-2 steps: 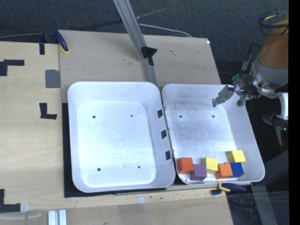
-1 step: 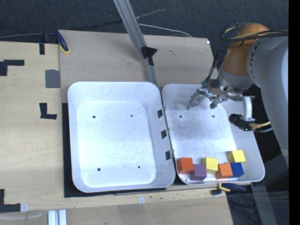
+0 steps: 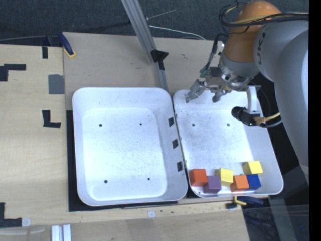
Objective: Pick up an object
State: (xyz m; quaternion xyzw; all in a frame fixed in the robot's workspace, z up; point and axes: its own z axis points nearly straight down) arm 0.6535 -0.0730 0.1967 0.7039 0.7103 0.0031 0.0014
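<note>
gripper (image 3: 204, 95): fingers apart, nothing between, over right bin (image 3: 220, 134) upper rim; blocks (image 3: 224, 178) crowd its lower edge, middle open.

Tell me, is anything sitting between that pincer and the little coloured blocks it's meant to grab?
Nothing visible. The pincer hangs over the far end of the right bin; the blocks huddle at its near end, with bare white bin floor between them.

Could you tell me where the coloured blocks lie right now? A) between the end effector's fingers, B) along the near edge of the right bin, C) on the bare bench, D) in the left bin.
B: the orange block, purple block and their neighbours sit along the right bin's near edge.
</note>
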